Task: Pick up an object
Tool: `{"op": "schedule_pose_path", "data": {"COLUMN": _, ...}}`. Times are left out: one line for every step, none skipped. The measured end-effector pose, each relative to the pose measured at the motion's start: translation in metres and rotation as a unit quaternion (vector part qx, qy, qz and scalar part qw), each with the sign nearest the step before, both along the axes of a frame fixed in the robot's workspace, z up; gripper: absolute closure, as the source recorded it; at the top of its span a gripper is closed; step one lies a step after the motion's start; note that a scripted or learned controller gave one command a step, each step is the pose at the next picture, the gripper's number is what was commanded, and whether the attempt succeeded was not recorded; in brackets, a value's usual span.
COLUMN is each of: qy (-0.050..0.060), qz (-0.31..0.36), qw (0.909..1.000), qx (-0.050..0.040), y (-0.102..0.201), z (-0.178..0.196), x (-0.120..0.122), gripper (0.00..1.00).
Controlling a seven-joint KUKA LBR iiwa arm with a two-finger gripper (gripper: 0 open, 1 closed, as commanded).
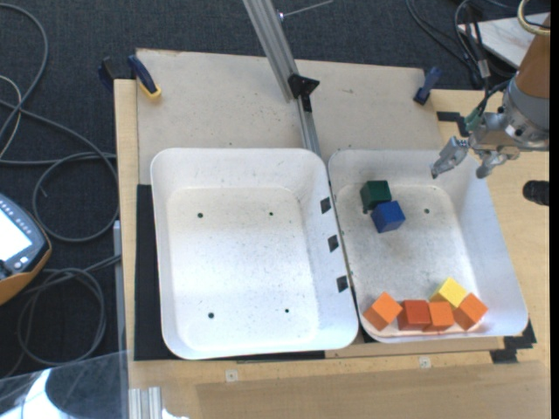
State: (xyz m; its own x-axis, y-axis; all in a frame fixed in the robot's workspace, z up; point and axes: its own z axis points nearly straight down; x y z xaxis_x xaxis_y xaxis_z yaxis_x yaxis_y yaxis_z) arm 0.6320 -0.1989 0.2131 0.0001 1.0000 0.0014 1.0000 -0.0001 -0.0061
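The right bin holds a dark green cube with a blue cube touching its front side, both near the bin's back left. Along the front wall lies a row of blocks: an orange one, a red-orange one, another orange one and a yellow one behind them. My gripper hangs over the back right corner of that bin, open, with nothing between its fingers. It is well to the right of the green and blue cubes.
The left bin sits beside the right one, a row of black clips on the shared wall. A slanted metal pole rises behind the bins. Blue clamps hold the board's back corners. Cables lie on the floor.
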Motion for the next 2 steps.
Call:
{"op": "schedule_pose_path", "data": {"qy": 0.001, "qz": 0.0, "qw": 1.0, "qx": 0.0003, "y": -0.003, "z": -0.063, "x": 0.001, "gripper": 0.0}}
{"op": "schedule_pose_path", "data": {"qy": 0.0, "qz": 0.0, "qw": 1.0, "qx": 0.0004, "y": -0.002, "z": -0.116, "x": 0.0, "gripper": 0.0}}
